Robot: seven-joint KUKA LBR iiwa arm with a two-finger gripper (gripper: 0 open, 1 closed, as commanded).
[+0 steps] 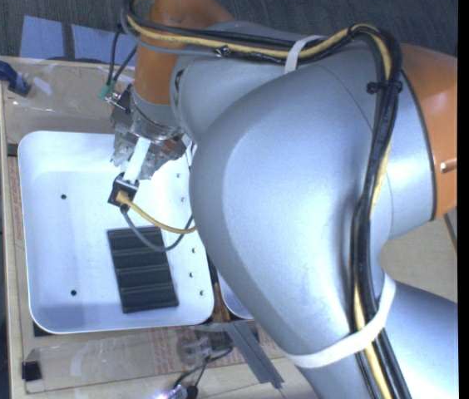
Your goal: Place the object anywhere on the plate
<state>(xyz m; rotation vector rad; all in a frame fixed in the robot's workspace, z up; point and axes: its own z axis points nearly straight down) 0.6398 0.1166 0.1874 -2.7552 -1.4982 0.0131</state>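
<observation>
A dark ribbed rectangular block (141, 268) lies flat in the left white bin (51, 223), toward its near right corner. My gripper (137, 163) hangs over the bin's far right part, well behind the block and apart from it. A small black piece on a yellow cable (125, 193) dangles just below the gripper. The big grey arm (301, 189) covers the right bin, so what lies in that bin is hidden. A curved white edge (228, 308) peeks out under the arm; I cannot tell whether it is the plate.
Blue clamps (6, 75) sit at the bench's far left corner. Metal brackets and wiring (218, 347) lie on the bench in front of the bins. The left bin's left half is bare white floor.
</observation>
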